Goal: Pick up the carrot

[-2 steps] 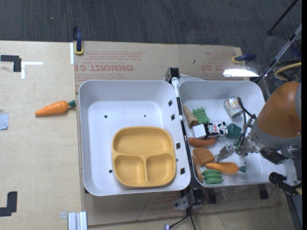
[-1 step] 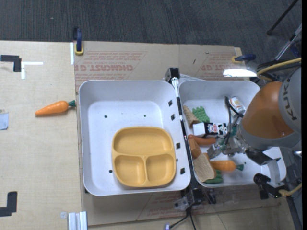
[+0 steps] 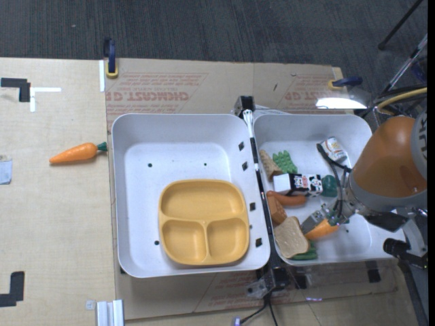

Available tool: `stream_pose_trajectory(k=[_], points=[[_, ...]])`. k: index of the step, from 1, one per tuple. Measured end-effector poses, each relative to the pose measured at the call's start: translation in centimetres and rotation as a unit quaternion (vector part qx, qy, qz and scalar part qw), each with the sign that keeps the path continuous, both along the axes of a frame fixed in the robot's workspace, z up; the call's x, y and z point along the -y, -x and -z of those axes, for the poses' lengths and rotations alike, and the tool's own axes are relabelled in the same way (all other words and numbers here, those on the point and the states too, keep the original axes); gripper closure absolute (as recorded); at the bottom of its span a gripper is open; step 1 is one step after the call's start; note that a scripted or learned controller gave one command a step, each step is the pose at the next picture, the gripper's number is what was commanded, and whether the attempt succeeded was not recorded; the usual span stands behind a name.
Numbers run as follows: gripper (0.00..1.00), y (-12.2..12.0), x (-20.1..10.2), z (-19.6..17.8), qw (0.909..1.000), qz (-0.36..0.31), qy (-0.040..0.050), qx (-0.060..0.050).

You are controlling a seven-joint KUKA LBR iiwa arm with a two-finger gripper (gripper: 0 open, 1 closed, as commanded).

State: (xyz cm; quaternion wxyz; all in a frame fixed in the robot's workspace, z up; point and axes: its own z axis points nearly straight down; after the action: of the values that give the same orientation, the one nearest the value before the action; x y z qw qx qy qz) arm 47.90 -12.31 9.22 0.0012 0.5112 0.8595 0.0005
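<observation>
Beside carrot (image 3: 322,230): bread slice (image 3: 290,237)

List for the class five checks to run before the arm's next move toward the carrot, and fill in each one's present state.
1. Carrot found: ok. One carrot lies on the bench, outside and left of the left bin.
2. Pincer at a target: cannot tell. The pincer sits low in the right bin over an orange piece, which may be a second carrot.
3. Orange piece gripped: cannot tell.
4. Room around the orange piece: not ok. The bread slice lies right beside it and the sausage is close.
5. Yellow plate out of the way: ok. It sits in the left bin.
</observation>
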Motion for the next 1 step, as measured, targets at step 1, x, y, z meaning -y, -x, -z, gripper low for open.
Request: stream_pose_trajectory(k=[1], points=[[1.00, -0.27, 0.07, -0.94, 1.0000, 0.003, 0.0005, 0.003]])
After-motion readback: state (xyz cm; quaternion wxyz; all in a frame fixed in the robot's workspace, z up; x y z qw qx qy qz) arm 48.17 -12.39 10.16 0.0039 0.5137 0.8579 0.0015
